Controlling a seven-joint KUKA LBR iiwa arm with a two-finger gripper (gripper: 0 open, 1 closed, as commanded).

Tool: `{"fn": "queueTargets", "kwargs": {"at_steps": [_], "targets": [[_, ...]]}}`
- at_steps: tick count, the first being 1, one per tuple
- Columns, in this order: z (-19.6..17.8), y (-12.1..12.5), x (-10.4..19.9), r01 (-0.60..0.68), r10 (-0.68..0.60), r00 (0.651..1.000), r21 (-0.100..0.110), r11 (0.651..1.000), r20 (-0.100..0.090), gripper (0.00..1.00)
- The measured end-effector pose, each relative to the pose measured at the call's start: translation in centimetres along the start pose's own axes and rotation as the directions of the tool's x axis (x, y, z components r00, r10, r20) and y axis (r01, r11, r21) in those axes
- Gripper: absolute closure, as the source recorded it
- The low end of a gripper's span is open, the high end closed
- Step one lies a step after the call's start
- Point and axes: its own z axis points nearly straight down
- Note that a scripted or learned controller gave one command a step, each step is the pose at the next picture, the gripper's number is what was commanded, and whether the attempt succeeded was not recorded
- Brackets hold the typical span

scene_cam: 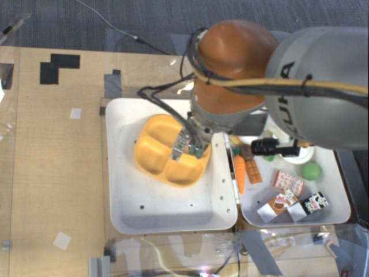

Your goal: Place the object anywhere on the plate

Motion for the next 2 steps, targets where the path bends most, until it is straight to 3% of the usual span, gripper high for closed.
{"fn": "queueTargets", "kwargs": {"at_steps": [1,2], "targets": [[5.7,5.6,-2.7,-0.432,0.432,0.902,0.0,0.902,0.0,1.0],[-0.8,1.8,-6.6,-0.149,0.149,0.989,-0.006,0.989,0.007,1.0]]}}
